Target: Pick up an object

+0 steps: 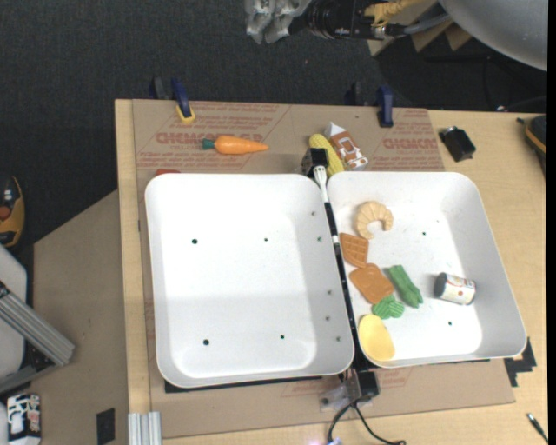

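**Inspector:** Camera view, top edge?

**Clerk:** The gripper [268,19] sits at the upper centre, above the dark floor and well apart from both bins. Whether it is released or clenched, I cannot tell.

**Inspector:** Objects?

**Clerk:** In the right bin [486,261], a croissant [373,217] lies upper left, a green pickle [404,285] at centre, and a small can [455,288] just right of it. A carrot [234,145] lies on the board above the left bin [234,278].
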{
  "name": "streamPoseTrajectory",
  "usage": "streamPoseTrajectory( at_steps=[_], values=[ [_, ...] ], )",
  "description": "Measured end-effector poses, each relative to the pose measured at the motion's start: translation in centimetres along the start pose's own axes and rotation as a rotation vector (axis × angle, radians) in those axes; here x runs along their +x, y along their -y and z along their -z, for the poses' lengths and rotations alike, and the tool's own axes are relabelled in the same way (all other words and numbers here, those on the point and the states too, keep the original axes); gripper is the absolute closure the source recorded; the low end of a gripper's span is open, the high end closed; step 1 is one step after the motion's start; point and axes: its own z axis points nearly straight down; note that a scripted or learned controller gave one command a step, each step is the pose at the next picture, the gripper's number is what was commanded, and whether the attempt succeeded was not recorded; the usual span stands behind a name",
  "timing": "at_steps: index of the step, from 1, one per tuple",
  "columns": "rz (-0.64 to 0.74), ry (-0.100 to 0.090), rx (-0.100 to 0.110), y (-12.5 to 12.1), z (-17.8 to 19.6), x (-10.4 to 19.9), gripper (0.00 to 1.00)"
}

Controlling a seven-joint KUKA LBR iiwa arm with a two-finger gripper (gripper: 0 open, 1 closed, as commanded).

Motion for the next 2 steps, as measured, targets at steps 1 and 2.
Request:
streamPoseTrajectory(
  at_steps=[1,2],
  values=[
    [0.001,-0.001,-0.004,0.0,1.1,0.1,1.0],
    [0.003,-0.002,-0.008,0.0,2.1,0.2,1.0]
  ],
)
